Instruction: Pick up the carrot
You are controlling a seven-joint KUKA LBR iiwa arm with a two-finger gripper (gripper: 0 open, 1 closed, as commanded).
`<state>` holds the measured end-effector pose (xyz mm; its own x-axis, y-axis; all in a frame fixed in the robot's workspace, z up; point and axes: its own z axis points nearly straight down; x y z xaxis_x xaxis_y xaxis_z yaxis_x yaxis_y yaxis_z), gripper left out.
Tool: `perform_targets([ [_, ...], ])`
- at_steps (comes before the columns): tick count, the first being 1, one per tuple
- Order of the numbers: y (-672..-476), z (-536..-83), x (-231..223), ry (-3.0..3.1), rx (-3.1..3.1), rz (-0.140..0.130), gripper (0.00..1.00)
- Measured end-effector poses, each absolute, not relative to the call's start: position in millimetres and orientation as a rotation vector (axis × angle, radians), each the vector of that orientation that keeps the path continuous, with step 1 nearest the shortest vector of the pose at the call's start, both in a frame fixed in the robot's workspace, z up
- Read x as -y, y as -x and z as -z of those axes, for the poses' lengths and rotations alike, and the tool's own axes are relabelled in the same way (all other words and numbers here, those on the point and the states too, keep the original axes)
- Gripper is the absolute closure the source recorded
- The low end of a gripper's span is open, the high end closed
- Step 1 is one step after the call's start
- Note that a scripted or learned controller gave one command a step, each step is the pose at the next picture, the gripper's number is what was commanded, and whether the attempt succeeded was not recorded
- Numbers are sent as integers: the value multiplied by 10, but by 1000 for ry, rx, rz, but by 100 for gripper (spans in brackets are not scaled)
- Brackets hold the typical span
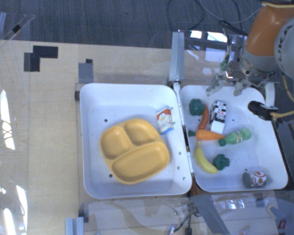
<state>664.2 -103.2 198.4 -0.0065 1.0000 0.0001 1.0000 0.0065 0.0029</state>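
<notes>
Orange carrot (210,135) lies in the right bin (279,173), left of centre, touching the green bottle (236,137) at its right end and the milk carton (218,117) on its far side. Banana (204,159) just near of it. End effector (229,83) hangs over the bin's far edge, fingers spread open, gripping nothing. Yellow divided plate (133,151) sits in the left bin (90,131).

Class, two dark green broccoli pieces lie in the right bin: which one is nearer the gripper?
The broccoli at the bin's upper left, by the sausage; the other lies beside the banana.
</notes>
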Motion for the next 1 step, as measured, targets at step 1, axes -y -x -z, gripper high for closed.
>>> perform_targets([
  [1,-6703,-3310,1490,-2243,-2189,-7,0],
])
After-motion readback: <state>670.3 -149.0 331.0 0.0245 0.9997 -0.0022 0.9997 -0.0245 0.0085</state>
